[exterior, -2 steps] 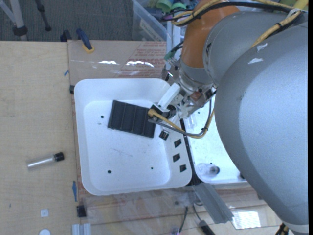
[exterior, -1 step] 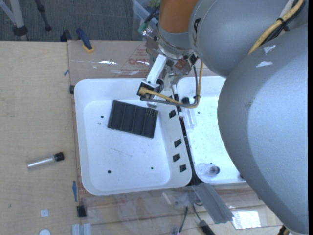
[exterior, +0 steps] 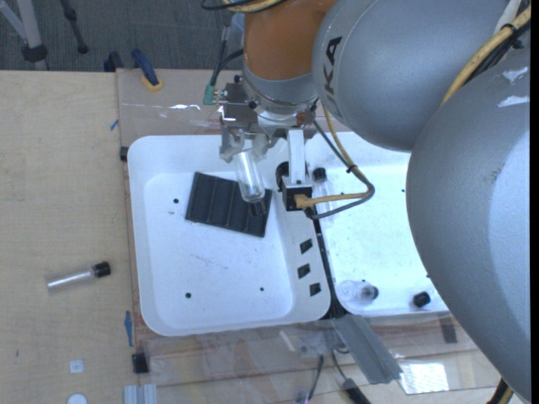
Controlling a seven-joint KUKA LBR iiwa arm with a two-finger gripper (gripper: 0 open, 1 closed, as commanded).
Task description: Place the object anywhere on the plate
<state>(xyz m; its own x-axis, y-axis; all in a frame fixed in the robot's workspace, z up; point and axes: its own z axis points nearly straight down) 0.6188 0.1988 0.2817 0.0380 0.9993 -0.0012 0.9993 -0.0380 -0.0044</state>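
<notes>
Camera view: clear plastic tube [exterior: 249, 178] is pinched by end effector [exterior: 253, 194] over dark ribbed rectangular plate [exterior: 221, 204]; should be lowered gently & released flat.

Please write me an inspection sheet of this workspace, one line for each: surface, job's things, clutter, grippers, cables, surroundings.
Surface: wooden bench with two white bins; left bin, right bin.
Job's things: dark ridged plate lies tilted in the left bin; a clear tube is between the fingers of the tool, its lower end over the plate's right part. Whether it touches the plate cannot be told.
Clutter: a second clear tube with black cap on the bench, left of the bins; a small clear item and a black cap in the right bin.
Grippers: tool over the left bin, shut on the tube.
Cables: yellow and black cables hang beside the tool.
Surroundings: grey floor behind the bench.
</notes>
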